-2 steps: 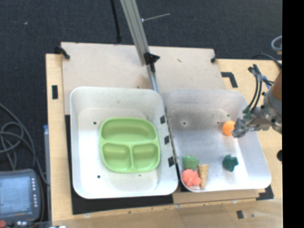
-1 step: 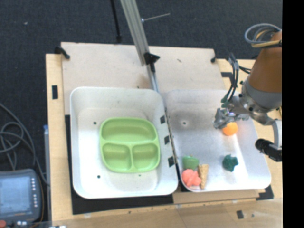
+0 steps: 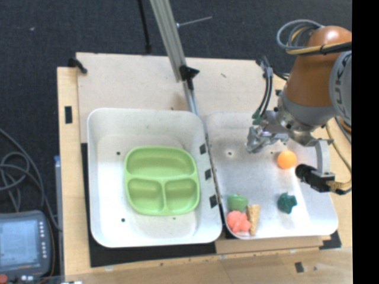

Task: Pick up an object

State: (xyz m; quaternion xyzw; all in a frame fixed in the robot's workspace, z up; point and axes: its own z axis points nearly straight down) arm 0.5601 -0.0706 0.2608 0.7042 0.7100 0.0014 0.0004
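Camera view – hand (image 3: 259, 139) over right bin (image 3: 308, 220), grip unclear – no legible writing on green tray (image 3: 161, 180)

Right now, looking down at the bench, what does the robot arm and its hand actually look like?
The arm is bulky and rounded, with an orange-brown band above a grey wrist section. Loops of grey cable arch over its top, and a thin dark cable runs down beside the wrist. The hand is a small, metallic grey cluster of parts. A black fitting sticks out below the wrist on a pale bracket.

Open floor beside orange ball (image 3: 286, 160) (toys (image 3: 244, 216) frontward) —
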